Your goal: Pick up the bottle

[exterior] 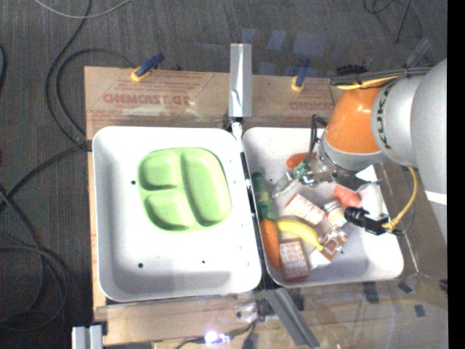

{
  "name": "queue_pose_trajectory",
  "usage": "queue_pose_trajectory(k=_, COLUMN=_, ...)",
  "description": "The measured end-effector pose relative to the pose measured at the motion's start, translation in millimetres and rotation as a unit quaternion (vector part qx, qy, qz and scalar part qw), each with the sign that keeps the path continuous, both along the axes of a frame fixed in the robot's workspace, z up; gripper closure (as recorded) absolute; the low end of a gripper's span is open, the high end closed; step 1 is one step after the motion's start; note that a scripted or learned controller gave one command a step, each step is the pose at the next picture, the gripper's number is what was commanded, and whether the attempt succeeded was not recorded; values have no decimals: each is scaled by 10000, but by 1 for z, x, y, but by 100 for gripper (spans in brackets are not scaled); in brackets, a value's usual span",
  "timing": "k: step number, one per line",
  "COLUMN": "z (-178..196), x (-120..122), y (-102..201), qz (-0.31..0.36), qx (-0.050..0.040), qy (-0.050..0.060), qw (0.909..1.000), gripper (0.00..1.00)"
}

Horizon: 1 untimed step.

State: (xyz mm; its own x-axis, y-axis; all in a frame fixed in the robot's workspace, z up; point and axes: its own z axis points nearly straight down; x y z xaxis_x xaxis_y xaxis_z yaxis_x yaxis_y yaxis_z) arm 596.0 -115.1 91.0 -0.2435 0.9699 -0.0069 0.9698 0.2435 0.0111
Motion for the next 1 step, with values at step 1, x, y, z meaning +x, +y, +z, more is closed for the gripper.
queue_pose_trajectory(k=1, z=-3, x=73, y=-86, qz=-773, qx=31, qy=82, qw=9970, gripper=0)
